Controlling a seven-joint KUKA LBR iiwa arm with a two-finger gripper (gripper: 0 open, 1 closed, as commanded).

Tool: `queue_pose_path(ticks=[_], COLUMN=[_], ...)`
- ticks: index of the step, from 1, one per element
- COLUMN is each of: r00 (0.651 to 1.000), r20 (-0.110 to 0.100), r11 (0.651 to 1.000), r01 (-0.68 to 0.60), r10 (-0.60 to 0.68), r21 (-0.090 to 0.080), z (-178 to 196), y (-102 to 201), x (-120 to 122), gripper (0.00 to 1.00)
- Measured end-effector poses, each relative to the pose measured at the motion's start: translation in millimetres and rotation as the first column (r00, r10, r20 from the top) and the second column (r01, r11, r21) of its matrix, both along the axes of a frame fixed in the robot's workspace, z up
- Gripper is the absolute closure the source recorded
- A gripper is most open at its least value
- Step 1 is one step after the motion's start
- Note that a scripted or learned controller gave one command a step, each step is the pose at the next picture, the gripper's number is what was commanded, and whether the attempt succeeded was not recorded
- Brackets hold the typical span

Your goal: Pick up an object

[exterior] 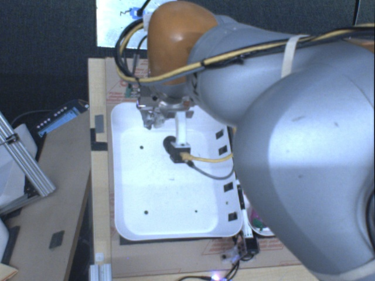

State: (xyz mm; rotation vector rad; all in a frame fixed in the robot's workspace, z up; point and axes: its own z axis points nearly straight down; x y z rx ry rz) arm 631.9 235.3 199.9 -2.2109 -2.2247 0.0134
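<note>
One grey arm [304,157] reaches in from the right of the frame and covers most of the right half. I read its orange band [176,34] at upper centre.

Camera view, gripper: the gripper [153,119] hangs over the upper end of the left bin [135,215], close to that bin's top rim. I cannot tell whether it is open or closed.

Camera view, bin: the left bin is white and shallow. A few small dark dots [146,212] mark its floor, and black tabs [228,187] line its right rim.

Camera view, task item: a small coloured item [258,222], green and pink, shows at lower right of centre, just past the left bin's lower right corner. The arm hides most of it, so I cannot tell what it is. It lies well apart from the gripper.

Camera view, surroundings: a white sheet [117,16] sits at upper left, and a metal rail [23,163] slants along the left edge.
</note>
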Motion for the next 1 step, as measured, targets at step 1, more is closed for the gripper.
queue_pose_path(ticks=[1], r00=[1.0], r20=[0.022], r11=[1.0], r01=[-0.002], r10=[0.001], r21=[0.01], z=[154.3], y=[0.2], x=[-52.0], gripper=[1.0])
